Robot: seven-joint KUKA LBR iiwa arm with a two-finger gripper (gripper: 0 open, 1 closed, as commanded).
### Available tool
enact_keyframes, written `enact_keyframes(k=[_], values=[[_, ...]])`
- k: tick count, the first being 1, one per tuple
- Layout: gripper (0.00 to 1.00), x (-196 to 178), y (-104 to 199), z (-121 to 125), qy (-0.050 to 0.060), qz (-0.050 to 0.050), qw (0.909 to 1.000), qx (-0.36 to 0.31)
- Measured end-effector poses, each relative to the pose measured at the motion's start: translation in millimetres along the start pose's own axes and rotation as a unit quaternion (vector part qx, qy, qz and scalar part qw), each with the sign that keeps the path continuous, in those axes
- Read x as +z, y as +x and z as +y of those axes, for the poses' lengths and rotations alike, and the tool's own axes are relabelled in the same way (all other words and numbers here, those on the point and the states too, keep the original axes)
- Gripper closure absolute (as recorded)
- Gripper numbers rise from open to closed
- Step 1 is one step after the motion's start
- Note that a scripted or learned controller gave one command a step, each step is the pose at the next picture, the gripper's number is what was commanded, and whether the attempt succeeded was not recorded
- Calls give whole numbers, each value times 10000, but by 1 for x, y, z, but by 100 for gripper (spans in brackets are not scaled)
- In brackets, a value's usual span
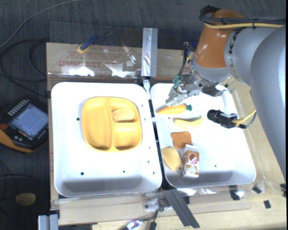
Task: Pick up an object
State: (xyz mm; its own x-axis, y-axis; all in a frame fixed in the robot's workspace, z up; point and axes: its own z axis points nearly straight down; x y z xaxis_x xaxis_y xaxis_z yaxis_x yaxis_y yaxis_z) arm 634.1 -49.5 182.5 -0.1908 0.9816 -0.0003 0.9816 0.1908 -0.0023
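The right bin holds an orange toy carrot with a green top near its back left corner. In front of it lie a pale yellow banana piece, a brown slab, a tan round piece and a small carton. My gripper hangs low over the back left of this bin, just above and behind the carrot. The carrot seems to lie on the bin floor. Nothing shows in the gripper's grasp.
The left bin holds a yellow divided plate with a tan piece in its back right compartment. A raised rim divides the two bins. A black fitting on the arm hangs over the right bin's back.
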Motion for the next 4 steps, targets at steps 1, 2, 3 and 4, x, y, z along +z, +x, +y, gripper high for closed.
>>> enact_keyframes(k=[1, 2, 3, 4], values=[[0, 0, 0, 0, 3, 1, 10000, 0], [0, 14, -40, -55, 3, -3, 9976, -698], [0, 57, -56, -44, 1, -3, 9945, -1052], [0, 93, -39, -68, -63, -10, 9974, 714]])
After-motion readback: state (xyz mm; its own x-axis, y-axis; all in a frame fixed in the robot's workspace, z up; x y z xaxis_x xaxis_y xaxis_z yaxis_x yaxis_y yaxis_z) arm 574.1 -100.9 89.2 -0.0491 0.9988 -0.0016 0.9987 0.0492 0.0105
